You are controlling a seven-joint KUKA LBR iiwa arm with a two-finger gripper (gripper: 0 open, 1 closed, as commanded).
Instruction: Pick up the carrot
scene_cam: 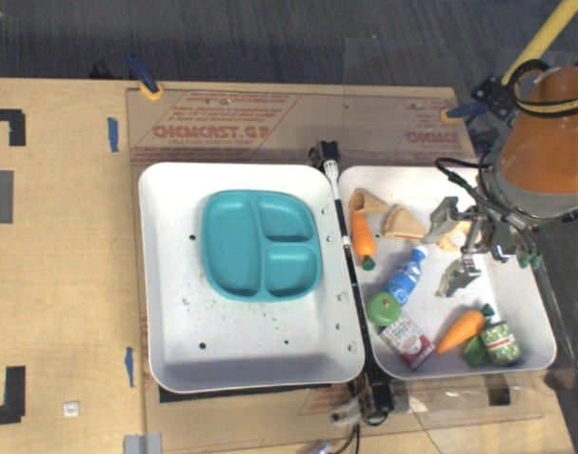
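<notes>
The gripper [462,252] hangs low over the right bin [539,296], its fingers spread apart and grasping nothing, while the carrot [460,330] lies below and just beside it toward the bin's front, tilted with its green top against a green can [501,343]. The chief risk, as I judge it, is mistaken identity: a second carrot [363,239] lies by the bin's left wall, so a descent aimed between the two would catch neither. The nearer carrot is also crowded (the can touches its leafy end and a small red carton [407,340] sits close at its tip), so a closing finger could snag a neighbour or nudge the tapered body so it rolls out of the grip. The right bin also holds a blue bottle [407,274], a green apple [383,307] and two pale wedge-shaped pieces [403,219] near its back. The left bin [170,339] holds a teal divided plate [262,244], whose compartments look bare. Both bins rest on the counter [52,282].
</notes>
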